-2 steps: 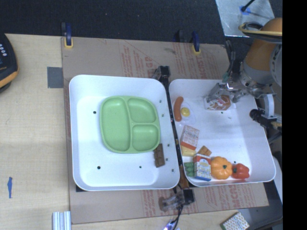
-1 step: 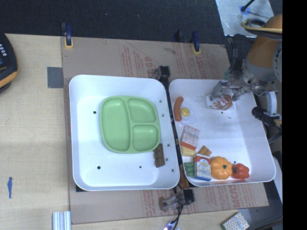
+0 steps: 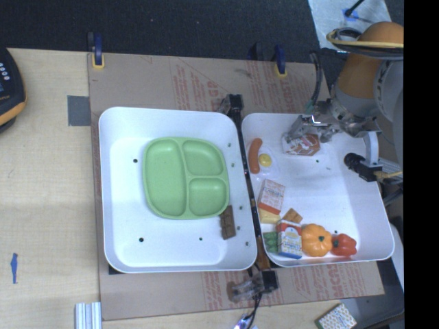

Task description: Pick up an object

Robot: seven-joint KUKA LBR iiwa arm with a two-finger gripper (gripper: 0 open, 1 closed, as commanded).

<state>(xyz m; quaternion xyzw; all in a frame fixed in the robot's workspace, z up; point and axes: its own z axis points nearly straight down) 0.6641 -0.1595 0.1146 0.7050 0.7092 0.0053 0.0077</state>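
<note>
My gripper (image 3: 306, 134) hangs low over the far part of the right bin (image 3: 357, 197), on the grey arm with its orange band (image 3: 363, 67). Right at its tip is a small red-brown and white packet (image 3: 308, 144), either touching it or just below it. Nearer the bin's left wall lie a sausage (image 3: 254, 154) and a small yellow piece (image 3: 265, 160). A red and white box (image 3: 271, 196) sits mid-bin. Along the near wall are a small carton (image 3: 290, 242), an orange pumpkin (image 3: 315, 240) and a red pepper (image 3: 345, 244).
The left bin (image 3: 123, 238) holds a green divided plate (image 3: 185, 177) and a brown bar (image 3: 227, 223) by its right wall. A black fitting (image 3: 360, 164) on the arm juts over the right bin's far right side. Bare white floor lies in the right bin's middle.
</note>
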